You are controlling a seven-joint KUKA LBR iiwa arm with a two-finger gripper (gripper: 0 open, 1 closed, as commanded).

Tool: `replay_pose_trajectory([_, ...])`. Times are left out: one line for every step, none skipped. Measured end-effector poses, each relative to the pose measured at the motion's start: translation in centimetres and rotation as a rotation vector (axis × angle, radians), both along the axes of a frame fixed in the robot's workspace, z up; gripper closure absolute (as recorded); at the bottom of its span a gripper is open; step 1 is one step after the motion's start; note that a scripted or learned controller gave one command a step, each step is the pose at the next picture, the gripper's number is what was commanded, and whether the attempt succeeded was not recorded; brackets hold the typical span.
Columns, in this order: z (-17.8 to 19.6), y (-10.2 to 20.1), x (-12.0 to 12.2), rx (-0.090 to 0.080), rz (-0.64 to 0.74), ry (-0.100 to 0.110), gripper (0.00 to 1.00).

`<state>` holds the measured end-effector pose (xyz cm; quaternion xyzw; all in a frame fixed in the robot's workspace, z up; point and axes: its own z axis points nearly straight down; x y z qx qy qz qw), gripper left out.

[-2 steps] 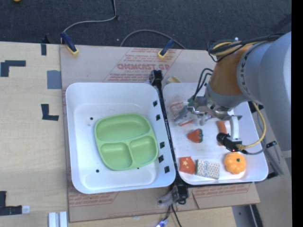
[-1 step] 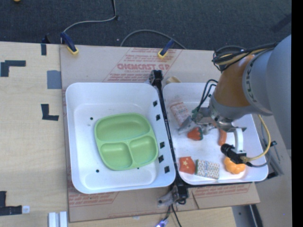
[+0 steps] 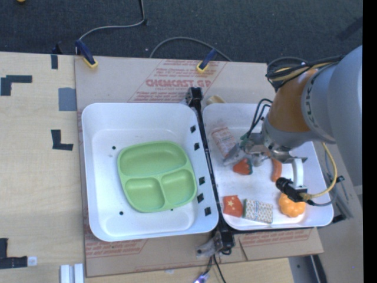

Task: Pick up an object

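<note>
Near edge of right bin (image 3: 318, 220): red block (image 3: 232, 205), patterned block (image 3: 258, 211), orange fruit (image 3: 292, 207). Gripper (image 3: 246, 157) sits mid-bin over red-orange piece (image 3: 242, 168); grip state unreadable. Risk: clear packet (image 3: 222, 139) just beyond snags, pick misses.

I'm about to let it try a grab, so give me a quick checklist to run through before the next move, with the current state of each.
1. Gripper over the right bin: ok.
2. Target near it, red object just below: ok.
3. Object between the fingers: cannot tell.
4. Clear of the packet beside it: cannot tell.
5. Green tray in the left bin, out of the way: ok.
</note>
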<state>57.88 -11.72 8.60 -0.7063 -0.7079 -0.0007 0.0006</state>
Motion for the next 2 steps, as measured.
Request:
replay_pose_trajectory([0.07, -0.06, -0.54, -0.003, 0.0, -0.007, 0.0])
replay_pose_trajectory([1.02, -0.12, -0.54, -0.005, 0.0, -0.007, 1.0])
